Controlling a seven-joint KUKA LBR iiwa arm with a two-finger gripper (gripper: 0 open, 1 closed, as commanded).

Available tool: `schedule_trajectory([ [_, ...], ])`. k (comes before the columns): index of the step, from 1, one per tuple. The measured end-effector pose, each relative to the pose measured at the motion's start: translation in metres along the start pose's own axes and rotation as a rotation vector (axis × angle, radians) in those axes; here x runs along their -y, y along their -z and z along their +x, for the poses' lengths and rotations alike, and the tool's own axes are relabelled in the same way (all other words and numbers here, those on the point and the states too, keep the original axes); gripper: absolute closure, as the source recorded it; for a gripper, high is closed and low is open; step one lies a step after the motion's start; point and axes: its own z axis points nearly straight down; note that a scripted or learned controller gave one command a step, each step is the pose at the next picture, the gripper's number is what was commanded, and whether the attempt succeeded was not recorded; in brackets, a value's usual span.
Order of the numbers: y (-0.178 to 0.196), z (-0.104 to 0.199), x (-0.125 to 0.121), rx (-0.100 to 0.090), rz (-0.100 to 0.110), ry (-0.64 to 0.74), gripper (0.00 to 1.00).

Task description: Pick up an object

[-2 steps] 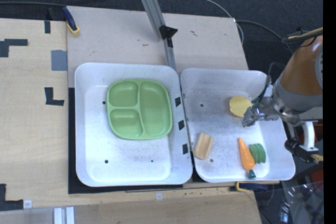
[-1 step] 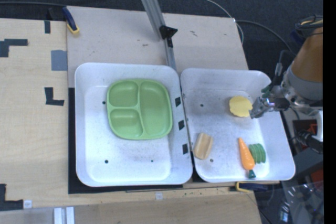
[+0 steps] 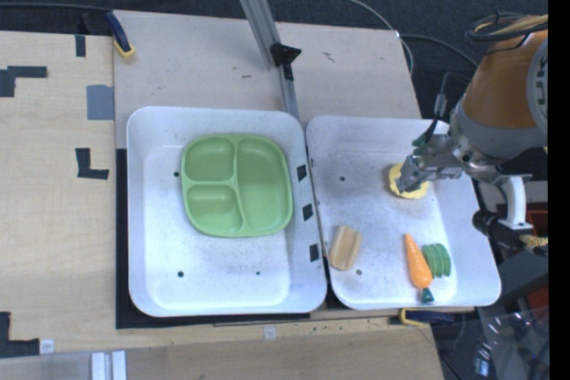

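- Yellow object (image 3: 406,184): small, pale yellow, roundish blob, no clear long axis or pointing direction; partly hidden.
- It lies in the right bin (image 3: 374,138), upper right part, directly under the tool (image 3: 412,176).
- Tool: down over the yellow object, touching or just above it; how far open, cannot tell.
- Same bin: carrot (image 3: 417,260) with green top (image 3: 437,259), tan bread piece (image 3: 344,246).
- Left bin (image 3: 147,191): green divided plate (image 3: 237,184).

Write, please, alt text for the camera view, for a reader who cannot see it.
The gripper of the grey and orange arm sits over a small yellow object in the right bin, which also holds a tan block and a toy carrot. The left bin holds a green divided plate.
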Motion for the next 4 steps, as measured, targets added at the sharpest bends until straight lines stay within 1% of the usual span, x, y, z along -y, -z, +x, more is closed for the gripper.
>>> schedule_trajectory([
  [1, -0.008, 0.046, -0.015, 0.0, 0.003, -0.001, 1.0],
  [3, -0.02, 0.148, -0.06, 0.0, 0.002, 0.0, 1.0],
  [4, -0.004, 0.193, -0.084, 0.0, -0.001, 0.0, 1.0],
])
